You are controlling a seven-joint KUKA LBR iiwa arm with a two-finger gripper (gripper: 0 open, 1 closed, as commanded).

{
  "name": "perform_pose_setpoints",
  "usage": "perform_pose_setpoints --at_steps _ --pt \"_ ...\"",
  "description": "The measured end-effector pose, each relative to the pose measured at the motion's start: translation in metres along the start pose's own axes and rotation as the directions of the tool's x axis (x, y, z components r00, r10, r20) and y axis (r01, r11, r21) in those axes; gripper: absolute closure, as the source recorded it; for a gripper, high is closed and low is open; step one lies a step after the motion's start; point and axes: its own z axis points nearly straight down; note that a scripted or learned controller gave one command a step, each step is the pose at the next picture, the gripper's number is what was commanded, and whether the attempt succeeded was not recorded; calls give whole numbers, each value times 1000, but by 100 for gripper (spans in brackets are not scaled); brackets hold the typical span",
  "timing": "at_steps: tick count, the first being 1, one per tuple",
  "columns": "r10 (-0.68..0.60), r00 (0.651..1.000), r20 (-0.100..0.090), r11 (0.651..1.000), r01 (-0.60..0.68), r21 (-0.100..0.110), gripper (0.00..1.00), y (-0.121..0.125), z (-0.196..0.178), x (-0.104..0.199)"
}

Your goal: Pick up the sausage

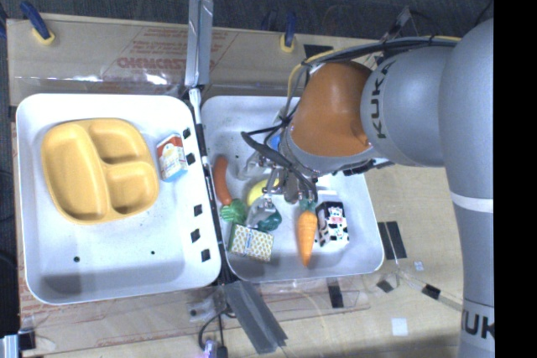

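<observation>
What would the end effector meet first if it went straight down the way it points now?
Probably the teal toy and yellow piece just under the end effector, not the sausage, which lies beside them toward the bin's left wall. Depth is hard to judge from this view.
</observation>
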Motion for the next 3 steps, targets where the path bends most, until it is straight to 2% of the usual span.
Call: perform_pose_setpoints --at_steps 1,2,3 --pt "-58 998 3 998 58 0 0 5 -1 -79" --pt "-142 990 6 990 142 1 0 15 -2 -84" --pt "0 1000 5 1000 0 0 0 19 -2 -102"
